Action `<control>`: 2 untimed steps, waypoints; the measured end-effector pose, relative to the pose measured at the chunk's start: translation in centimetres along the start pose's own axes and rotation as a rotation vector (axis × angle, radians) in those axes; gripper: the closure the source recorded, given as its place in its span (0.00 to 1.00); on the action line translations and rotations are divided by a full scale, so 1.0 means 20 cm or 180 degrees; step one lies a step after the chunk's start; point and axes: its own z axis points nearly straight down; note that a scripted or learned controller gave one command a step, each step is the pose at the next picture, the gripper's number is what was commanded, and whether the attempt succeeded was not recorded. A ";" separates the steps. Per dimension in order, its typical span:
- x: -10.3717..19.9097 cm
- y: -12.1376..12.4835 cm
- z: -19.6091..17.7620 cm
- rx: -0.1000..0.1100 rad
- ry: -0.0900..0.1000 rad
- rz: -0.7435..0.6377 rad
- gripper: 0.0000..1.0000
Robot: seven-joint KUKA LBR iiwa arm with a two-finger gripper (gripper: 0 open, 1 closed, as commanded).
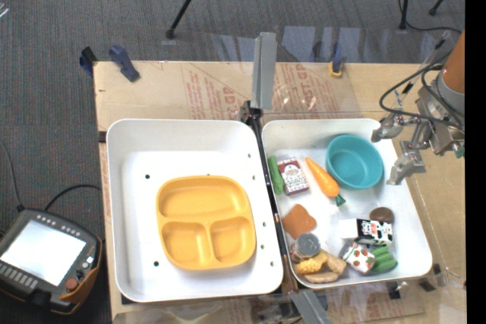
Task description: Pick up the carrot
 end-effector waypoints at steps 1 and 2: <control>-0.01 0.39 0.80 -0.0020 0.0046 0.0118 0.00; -0.04 0.38 0.71 -0.0004 -0.0008 0.0107 1.00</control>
